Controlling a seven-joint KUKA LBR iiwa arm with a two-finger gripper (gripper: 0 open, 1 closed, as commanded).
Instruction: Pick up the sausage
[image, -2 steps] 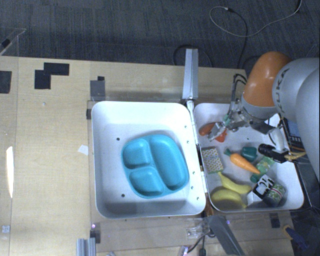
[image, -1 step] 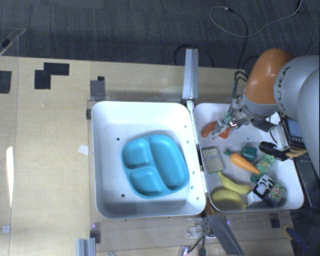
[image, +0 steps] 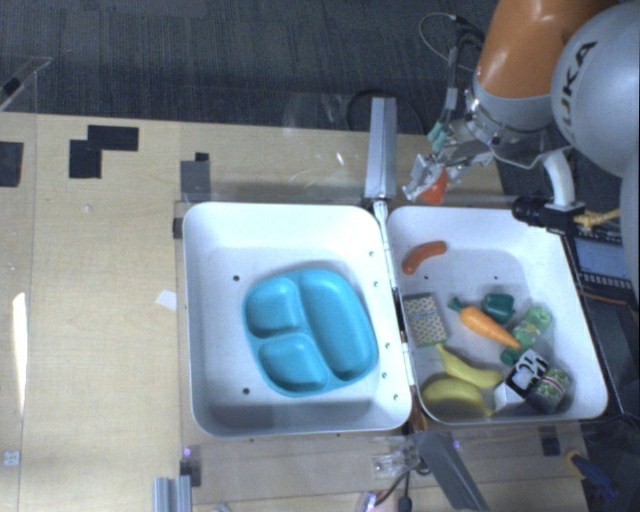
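Observation:
The sausage is a small reddish-brown curved piece lying in the right bin, near its far left corner. My gripper hangs above the far rim of the right bin, up and slightly right of the sausage and well apart from it. Its fingers point down and left with a gap between them, and nothing sits in that gap.
The left bin holds a blue divided tray. In the right bin lie a carrot, a banana, a yellow-green pear-like fruit, a patterned sponge, green pieces and a dark can. A metal divider stands between the bins.

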